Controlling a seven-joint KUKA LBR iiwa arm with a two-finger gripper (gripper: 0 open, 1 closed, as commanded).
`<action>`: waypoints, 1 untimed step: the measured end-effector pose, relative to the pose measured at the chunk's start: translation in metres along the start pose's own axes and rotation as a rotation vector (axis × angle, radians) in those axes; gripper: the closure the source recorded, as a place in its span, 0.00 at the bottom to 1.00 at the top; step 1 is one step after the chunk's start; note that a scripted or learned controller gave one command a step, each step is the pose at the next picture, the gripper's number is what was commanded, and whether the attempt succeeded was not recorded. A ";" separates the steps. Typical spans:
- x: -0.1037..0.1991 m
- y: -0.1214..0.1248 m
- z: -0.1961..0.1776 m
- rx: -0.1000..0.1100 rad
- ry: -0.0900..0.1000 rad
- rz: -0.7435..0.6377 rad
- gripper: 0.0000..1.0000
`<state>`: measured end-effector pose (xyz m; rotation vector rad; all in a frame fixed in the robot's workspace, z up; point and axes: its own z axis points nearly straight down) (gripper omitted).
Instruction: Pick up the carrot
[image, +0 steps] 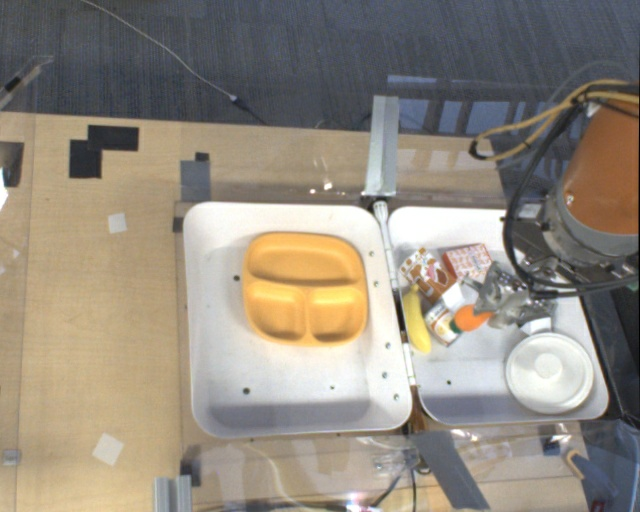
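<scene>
The carrot (468, 320) is a small orange piece with a green end. It lies in the right bin (480, 395) among other items, left of centre. My gripper (500, 306) hangs low over that bin, its tip right beside the carrot's right end and seemingly touching it. The wrist hides the tip, so I cannot tell whether the carrot is in its grasp. The grey arm with its orange band (605, 180) comes in from the right.
A yellow banana (417, 326) lies along the right bin's left wall. Two snack packets (448, 268) and a small jar (440, 324) crowd the carrot. A white bowl (547, 370) sits at front right. The left bin (215, 330) holds a yellow divided plate (305, 287).
</scene>
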<state>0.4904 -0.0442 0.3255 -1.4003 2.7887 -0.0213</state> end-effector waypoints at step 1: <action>-0.039 0.038 0.143 -0.026 0.007 -0.192 1.00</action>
